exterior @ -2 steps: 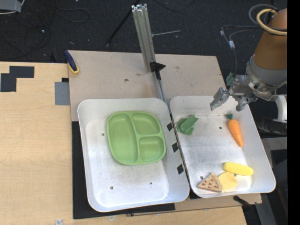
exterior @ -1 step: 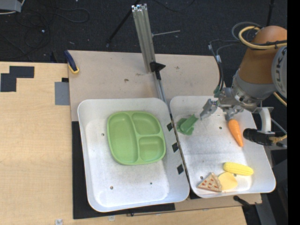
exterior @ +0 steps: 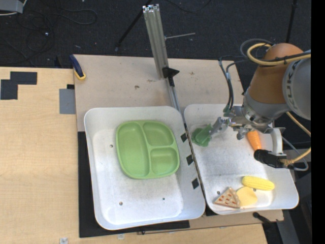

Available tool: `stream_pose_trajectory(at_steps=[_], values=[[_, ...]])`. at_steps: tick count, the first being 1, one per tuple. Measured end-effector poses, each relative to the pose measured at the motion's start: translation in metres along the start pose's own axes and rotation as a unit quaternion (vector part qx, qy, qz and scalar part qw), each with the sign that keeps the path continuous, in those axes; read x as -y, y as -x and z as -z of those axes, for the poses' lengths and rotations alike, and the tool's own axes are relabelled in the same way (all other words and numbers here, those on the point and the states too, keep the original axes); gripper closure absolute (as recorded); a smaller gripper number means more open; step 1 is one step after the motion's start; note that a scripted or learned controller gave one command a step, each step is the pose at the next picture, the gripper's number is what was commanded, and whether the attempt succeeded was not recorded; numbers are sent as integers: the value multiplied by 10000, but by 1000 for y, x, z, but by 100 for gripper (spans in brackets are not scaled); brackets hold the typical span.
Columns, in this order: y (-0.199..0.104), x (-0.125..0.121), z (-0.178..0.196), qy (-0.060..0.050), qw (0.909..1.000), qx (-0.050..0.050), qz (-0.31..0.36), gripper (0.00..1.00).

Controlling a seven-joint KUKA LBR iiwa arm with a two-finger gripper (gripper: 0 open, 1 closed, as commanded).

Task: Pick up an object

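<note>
My gripper [exterior: 215, 128] hangs low over the upper left part of the right bin [exterior: 223, 161], reaching in from the right. A small green toy [exterior: 201, 136] lies right at its tip, close to the bin's left wall; whether it is gripped or merely touched is not visible. An orange carrot [exterior: 253, 139] lies just under the wrist. Near the front of the bin lie a yellow corn cob [exterior: 258, 183], a pizza slice [exterior: 227, 199] and a pale yellow piece [exterior: 248, 197].
In the left bin [exterior: 101, 136] rests a green divided plate [exterior: 148, 149]. A metal post [exterior: 156, 42] rises behind the bins. Cables and a black fitting [exterior: 269, 158] hang from the arm over the right bin's right side.
</note>
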State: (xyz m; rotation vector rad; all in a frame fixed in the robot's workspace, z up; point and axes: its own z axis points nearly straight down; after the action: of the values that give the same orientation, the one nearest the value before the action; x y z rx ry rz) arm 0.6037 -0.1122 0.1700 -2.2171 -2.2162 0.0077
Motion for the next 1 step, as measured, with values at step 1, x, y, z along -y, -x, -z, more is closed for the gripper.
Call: stream_pose_trajectory(at_steps=[1], values=[[1,1,-65,-4,10000,-1,-4,0]])
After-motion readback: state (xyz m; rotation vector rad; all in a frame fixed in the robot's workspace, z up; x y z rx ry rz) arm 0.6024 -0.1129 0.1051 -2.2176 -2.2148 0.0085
